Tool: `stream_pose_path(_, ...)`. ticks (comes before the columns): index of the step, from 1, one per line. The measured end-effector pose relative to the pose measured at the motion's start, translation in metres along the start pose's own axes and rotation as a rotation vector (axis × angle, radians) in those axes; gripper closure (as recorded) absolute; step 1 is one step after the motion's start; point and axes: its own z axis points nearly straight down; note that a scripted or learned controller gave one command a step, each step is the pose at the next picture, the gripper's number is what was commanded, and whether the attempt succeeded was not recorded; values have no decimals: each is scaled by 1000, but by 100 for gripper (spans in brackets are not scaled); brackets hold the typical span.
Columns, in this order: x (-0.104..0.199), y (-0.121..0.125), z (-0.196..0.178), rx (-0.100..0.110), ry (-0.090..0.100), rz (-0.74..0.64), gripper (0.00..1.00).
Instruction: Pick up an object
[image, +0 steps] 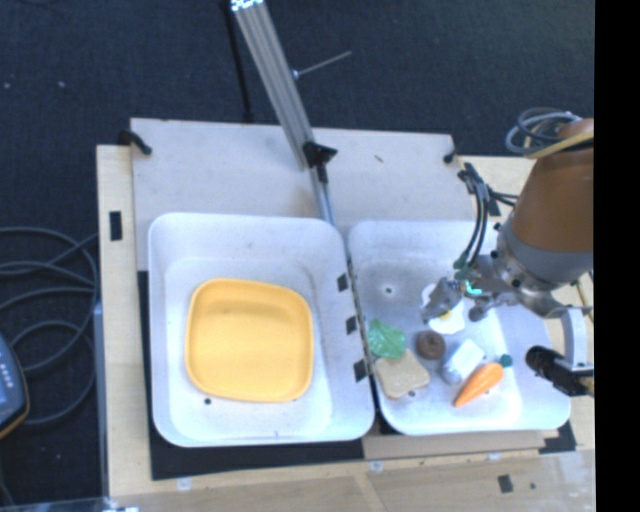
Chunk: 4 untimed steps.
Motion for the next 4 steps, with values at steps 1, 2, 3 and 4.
stream_pose_path(1, 0, 0, 0, 0, 0, 0, 0)
stream_pose_path(2, -5, -5, 44, 3, -1, 1, 0)
stream_pose_path(3, -10, -9, 105, 5, 0, 1, 0)
stream_pose_path(4, -11, -8, 143, -1, -1, 1, 0)
